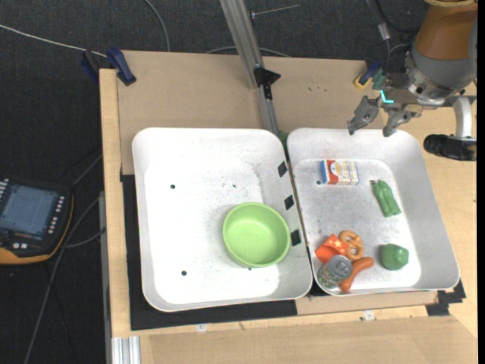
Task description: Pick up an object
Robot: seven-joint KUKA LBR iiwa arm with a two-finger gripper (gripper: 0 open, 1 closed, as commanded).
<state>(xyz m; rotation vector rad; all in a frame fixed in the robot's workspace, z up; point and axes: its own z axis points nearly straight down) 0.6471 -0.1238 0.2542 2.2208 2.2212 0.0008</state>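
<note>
The gripper [381, 121] hangs above the far rim of the right bin [436, 226], its two fingers spread apart with nothing between them, the grey wrist and orange band rising away toward the upper right. Directly beneath and just in front of it the bin floor lies bare, a band of white running from the far wall down to the first item. That item is a small white carton [338, 173] with red and blue print, lying flat near the middle of the far half, with free space on every side. To its right a slim green bottle [386, 198] lies tilted, near the right wall but apart from it. The near end is crowded: an orange pretzel-shaped toy [345, 245], a round grey lid [336, 269] and an orange-red piece [356, 271] are bunched together and touching, close against the near rim, while a green rounded object [393, 257] sits just beside them to the right. The left bin [174, 203] holds a light green bowl [256, 234] upright near its right wall, leaving the rest of that floor open.
</note>
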